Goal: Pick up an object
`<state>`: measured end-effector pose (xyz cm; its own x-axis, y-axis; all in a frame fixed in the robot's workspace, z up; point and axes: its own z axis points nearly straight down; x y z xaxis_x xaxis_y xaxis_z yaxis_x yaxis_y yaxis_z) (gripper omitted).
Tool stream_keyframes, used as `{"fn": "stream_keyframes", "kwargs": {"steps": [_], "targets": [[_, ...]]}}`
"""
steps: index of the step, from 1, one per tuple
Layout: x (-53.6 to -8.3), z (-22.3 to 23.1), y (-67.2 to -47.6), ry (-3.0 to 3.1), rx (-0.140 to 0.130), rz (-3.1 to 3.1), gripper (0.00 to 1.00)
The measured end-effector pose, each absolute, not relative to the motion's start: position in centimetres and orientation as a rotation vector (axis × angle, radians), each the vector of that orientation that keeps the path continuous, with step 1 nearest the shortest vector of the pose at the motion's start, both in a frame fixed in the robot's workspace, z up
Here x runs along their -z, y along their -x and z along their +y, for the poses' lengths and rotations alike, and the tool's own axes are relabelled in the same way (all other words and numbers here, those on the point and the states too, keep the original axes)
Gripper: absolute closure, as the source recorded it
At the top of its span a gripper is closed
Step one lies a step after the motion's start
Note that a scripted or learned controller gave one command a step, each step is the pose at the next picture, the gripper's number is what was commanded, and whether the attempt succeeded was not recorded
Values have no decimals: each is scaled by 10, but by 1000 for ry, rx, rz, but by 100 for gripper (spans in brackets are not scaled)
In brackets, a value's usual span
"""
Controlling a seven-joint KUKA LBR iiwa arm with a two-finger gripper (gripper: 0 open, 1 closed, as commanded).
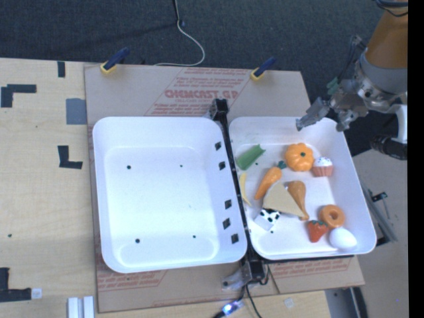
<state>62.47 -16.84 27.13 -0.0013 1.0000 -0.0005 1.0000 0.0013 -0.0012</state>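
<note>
The left bin (159, 191) is sitting on the surface (40, 177) with nothing in it to pick from. The right bin (354, 177) is carrying all the candidates: a green leaf-shaped piece (250, 156) nearest the divider, then an orange carrot (269, 181) lying on a slant, a pale wedge (283, 201) with a black-and-white piece (268, 218) just below it, and a small pumpkin (299, 157) beside a pink cupcake (322, 167). Further right a strawberry (316, 230), a donut (331, 215) and a white egg (342, 238) are crowding the near corner.

The gripper (317, 116) is hanging over the bin's far right rim, well above the toys, gripping nothing; whether its fingers are spread or closed I cannot tell. The pumpkin is lying nearest, just below and slightly left of the gripper, so a short descent toward it looks like the likeliest move.
</note>
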Motion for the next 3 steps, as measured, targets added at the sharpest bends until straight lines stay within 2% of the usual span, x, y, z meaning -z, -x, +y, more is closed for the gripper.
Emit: {"fn": "stream_keyframes", "kwargs": {"steps": [1, 2, 3], "targets": [[-118, -222, -637, 2218, -13, -2212, 0], [-81, -193, -668, 2215, -2, -2225, 0], [-94, -195, -669, 2219, -3, -2227, 100]]}}
